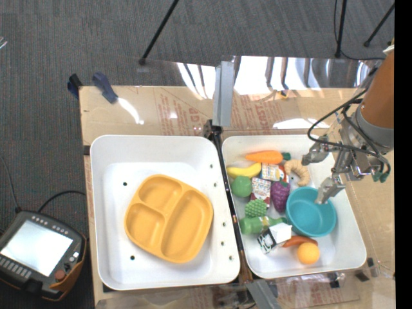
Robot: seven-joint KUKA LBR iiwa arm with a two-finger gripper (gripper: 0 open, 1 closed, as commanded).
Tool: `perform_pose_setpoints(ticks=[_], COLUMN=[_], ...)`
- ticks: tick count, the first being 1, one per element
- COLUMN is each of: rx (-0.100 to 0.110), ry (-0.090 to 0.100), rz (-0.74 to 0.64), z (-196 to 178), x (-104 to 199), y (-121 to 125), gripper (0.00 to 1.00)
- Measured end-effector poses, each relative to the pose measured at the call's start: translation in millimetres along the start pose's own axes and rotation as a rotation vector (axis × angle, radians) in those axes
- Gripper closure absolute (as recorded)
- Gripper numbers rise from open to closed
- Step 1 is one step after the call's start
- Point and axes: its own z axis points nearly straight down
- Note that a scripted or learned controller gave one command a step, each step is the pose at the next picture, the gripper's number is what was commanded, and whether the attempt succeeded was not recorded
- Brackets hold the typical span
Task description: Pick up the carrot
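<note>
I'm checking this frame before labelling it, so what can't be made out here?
- Arm: cut off by the camera view's right side; just the wrist part shows.
- End effector: finger state too small and cluttered to read.
- Second orange piece: partly hidden by the teal bowl; identity unclear.
- Small cartons: print too small to read.
- The carrot lies untouched at the right bin's far edge.

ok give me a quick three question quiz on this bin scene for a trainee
1. True or false: the carrot lies in the bin with the yellow tray.
2. Which sits nearest the gripper? A) teal bowl B) banana C) orange
3. Fill in: the carrot lies at the right bin's ____ end, by the banana.

Key: 1 false; 2 A; 3 far.
</note>
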Motion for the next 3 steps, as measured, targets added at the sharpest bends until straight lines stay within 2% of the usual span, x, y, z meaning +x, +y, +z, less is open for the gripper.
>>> perform_pose_setpoints(ticks=[1,2,3], rx=[-0.001,0.001,0.004], ry=[-0.002,-0.01,-0.01], rz=[-0.184,-0.194,-0.29], z=[24,136,160], x=[-50,-86,-89], y=[22,15,44], gripper=[0.0,0.0,0.0])
